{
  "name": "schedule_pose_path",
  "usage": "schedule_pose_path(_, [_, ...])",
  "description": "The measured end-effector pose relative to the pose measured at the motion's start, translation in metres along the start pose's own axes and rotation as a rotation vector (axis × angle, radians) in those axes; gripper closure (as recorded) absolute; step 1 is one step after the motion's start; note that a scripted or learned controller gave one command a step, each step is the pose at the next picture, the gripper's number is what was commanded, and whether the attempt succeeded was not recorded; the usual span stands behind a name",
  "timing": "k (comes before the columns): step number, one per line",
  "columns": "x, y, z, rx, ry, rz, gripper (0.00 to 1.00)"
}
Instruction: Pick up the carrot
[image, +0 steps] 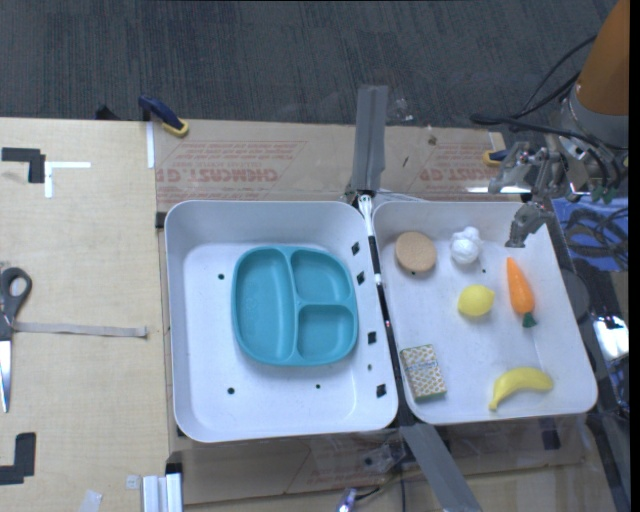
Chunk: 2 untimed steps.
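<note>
The carrot (519, 287) is orange with a small green top and lies in the right bin (560, 400), near its right wall, thick end toward the back. My gripper (522, 228) hangs over the bin's far right corner, a short way behind the carrot's thick end. Nothing shows in its grasp.
The right bin also holds a round tan cookie (415, 252), a white ball (465, 245), a lemon (476, 301), a banana (520, 386) and a small box (424, 372). A teal divided plate (295, 305) sits in the left bin (190, 390). Scissors (10, 300) lie far left.
</note>
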<state>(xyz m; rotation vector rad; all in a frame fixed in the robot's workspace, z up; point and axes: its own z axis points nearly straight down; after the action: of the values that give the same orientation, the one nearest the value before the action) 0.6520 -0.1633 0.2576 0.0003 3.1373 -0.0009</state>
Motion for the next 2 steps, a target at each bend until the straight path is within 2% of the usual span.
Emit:
schedule_pose_path(1, [0.047, -0.037, 0.132, 0.0, 0.001, 0.092, 0.0])
schedule_pose_path(2, [0.052, -0.058, 0.164, 0.001, 0.0, 0.137, 0.0])
